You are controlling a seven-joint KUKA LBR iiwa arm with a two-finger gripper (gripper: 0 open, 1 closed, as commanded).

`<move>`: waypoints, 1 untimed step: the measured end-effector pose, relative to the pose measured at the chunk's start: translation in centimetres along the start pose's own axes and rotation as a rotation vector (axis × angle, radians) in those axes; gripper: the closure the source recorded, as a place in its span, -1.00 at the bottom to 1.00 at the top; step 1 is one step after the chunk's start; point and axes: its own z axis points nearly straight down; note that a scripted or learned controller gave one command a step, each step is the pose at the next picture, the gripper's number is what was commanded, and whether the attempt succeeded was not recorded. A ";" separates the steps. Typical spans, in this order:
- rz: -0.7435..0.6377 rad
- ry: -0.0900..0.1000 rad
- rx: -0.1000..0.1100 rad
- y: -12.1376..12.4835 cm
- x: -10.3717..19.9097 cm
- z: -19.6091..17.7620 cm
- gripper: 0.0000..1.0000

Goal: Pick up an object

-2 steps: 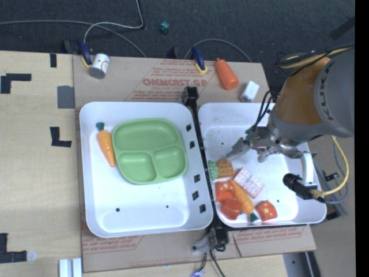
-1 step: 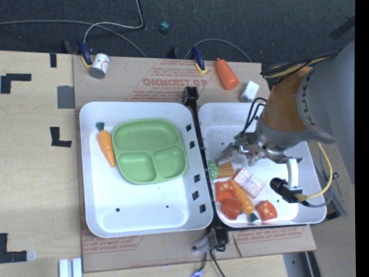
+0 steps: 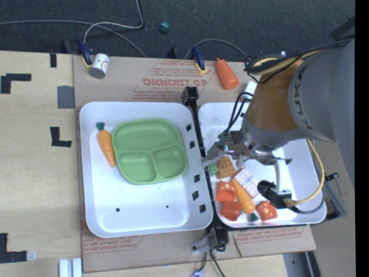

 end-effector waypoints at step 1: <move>0.001 -0.001 0.001 4.1 -3.9 0.0 -1.00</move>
